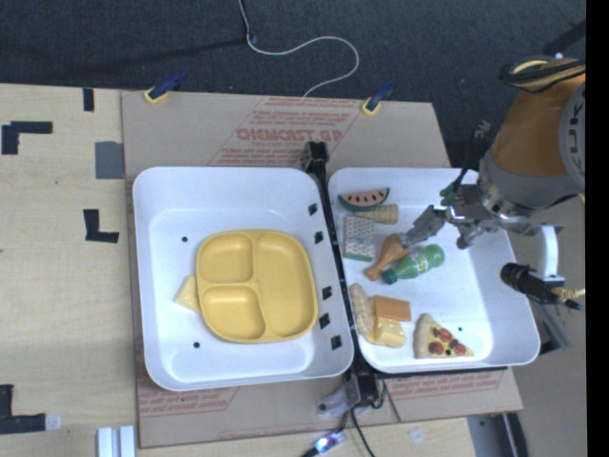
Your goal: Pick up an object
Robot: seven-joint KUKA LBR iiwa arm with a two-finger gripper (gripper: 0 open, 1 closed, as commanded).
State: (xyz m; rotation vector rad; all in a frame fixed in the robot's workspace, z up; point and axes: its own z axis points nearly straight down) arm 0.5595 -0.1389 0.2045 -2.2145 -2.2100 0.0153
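gripper [422, 228]: over right bin [504, 336], above green bottle [416, 263], finger gap unclear, cannot tell | bottle: mid right bin beside chicken leg [385, 255] | pizza slice [439, 339]: front corner | yellow plate [255, 285]: left bin [157, 255]

Yellow wedge [185, 294] partly under tray [257, 286]; prob. cheese, can't tell.

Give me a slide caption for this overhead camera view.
Robot hand poised over green bottle among toy food in right bin; yellow tray left.
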